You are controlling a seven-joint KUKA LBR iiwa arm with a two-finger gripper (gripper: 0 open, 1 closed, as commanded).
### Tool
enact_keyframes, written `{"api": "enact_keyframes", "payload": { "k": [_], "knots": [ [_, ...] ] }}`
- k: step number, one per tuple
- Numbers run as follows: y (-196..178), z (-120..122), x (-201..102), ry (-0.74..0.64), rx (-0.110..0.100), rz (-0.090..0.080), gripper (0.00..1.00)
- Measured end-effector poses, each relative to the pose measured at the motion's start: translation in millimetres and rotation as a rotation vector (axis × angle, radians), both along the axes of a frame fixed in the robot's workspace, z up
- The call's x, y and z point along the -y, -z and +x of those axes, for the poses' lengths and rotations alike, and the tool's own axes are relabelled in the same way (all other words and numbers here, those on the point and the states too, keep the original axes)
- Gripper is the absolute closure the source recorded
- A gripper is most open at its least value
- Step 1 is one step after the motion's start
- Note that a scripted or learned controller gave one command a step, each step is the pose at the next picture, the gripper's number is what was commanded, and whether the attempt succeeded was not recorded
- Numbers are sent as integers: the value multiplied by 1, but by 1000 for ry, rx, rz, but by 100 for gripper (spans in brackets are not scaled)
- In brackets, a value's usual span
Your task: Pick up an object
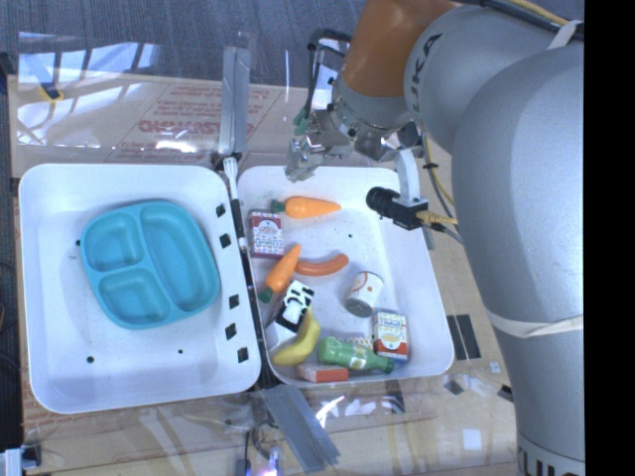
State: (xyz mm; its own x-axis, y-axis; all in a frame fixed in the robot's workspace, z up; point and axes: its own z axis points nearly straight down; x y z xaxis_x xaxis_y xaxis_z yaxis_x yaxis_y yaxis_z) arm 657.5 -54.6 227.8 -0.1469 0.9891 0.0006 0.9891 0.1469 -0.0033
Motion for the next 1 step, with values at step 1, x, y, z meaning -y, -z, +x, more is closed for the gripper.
{"api": "enact_keyframes", "payload": {
  "k": [1],
  "knots": [
    [1,0,0,0,-1,0,0]
  ]
}}
